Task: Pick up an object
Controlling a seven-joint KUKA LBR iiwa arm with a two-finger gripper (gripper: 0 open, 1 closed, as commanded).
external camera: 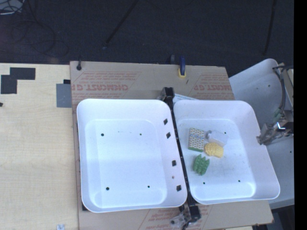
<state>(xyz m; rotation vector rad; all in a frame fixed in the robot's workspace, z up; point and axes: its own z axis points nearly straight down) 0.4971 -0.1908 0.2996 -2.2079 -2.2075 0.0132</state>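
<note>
The right bin (240,186) holds a small cluster of objects near its left-centre. A square pad with a fine green-and-white pattern (195,139) lies flat. Beside it, to the right, sits a small pale, translucent object (218,137). Just below that rests a yellow bumpy lump (214,150), touching or almost touching the pad's corner. A green knobbly object (201,164) lies a little apart, nearer the front.
The left bin (86,176) stands beside the right one, joined by a black divider strip (173,143). Both rest on a cardboard sheet (124,83) over a wooden bench. A small metal fixture (273,132) sticks out at the right bin's outer side, over a grey plate.
</note>
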